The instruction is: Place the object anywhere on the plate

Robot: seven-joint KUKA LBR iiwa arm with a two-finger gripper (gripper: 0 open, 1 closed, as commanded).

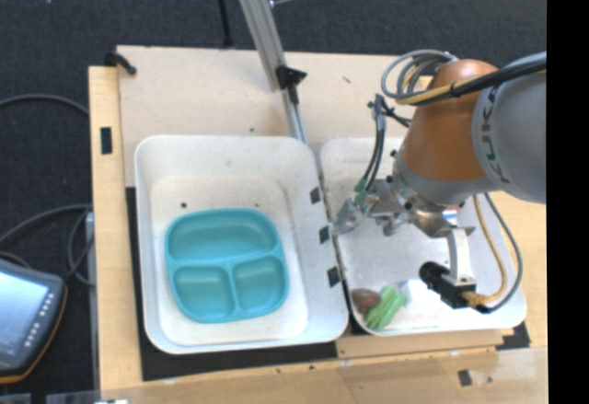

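A teal plate (224, 236) with three compartments lies in the left white bin (156, 172), toward its front. In the right bin (345, 158), a green elongated object (390, 305) lies in the front left corner, with a small brown object (365, 299) touching its left side. My gripper (373, 209) hangs over the middle of the right bin, under the orange wrist band, behind and above the two objects. Nothing is visible in its grasp.
A slanted aluminium bar (262, 20) rises from the back of the bench between the bins. The bins' shared walls (322, 227) run between plate and gripper. A tablet (23, 319) sits off the bench at the left.
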